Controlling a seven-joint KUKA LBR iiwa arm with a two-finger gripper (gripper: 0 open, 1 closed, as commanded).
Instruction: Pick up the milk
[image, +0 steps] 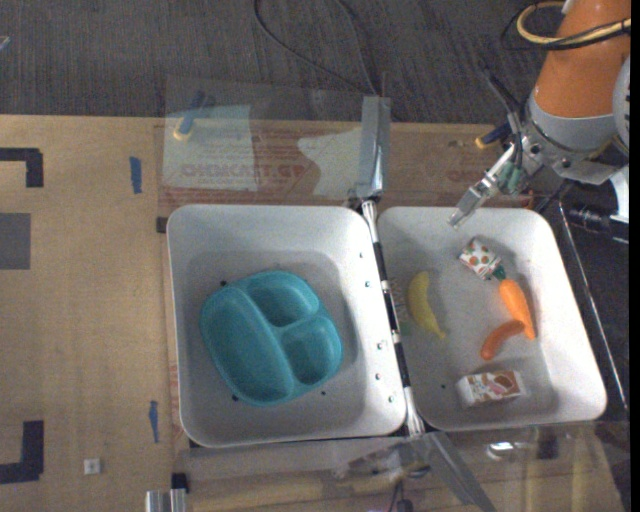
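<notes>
Two small cartons lie in the right bin (570, 300). A white carton with red fruit print (480, 259) rests near the bin's far side, and a brown-and-white carton (490, 387) lies on its side near the front. I cannot tell which one is the milk. My gripper (470, 208) hangs over the far rim of the right bin, up and slightly left of the white carton, tilted down to the left and apart from both cartons. The orange-banded wrist (585, 60) sits at the top right.
Also in the right bin are a yellow banana (427, 305), an orange carrot (516, 303) beside the white carton, and a smaller orange piece (500, 339). The left bin (200, 240) holds a teal divided plate (270, 336). A clear plastic sheet (270, 150) lies behind the bins.
</notes>
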